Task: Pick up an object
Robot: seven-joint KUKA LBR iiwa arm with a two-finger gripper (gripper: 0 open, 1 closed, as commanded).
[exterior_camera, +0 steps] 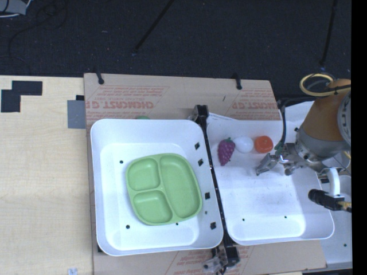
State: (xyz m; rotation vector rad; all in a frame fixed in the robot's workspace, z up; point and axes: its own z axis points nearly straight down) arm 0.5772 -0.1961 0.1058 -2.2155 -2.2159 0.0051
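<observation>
Two white bins are seen from above, side by side on a cardboard-covered bench. The left bin (109, 153) holds one green plate (163, 188) with three compartments, lying flat in the middle. The right bin (275, 211) holds three small objects, clustered near its far edge: one purple grape bunch (226, 150), one white ball (245, 144) touching it, and one orange ball (264, 144) just beside that. The arm (324, 125) is reached in from the right, and the gripper (269, 166) is held low over the right bin, just in front of the orange ball, probably lined up for a grasp there. Nothing is seen between its fingers; whether they are spread or closed cannot be told.
</observation>
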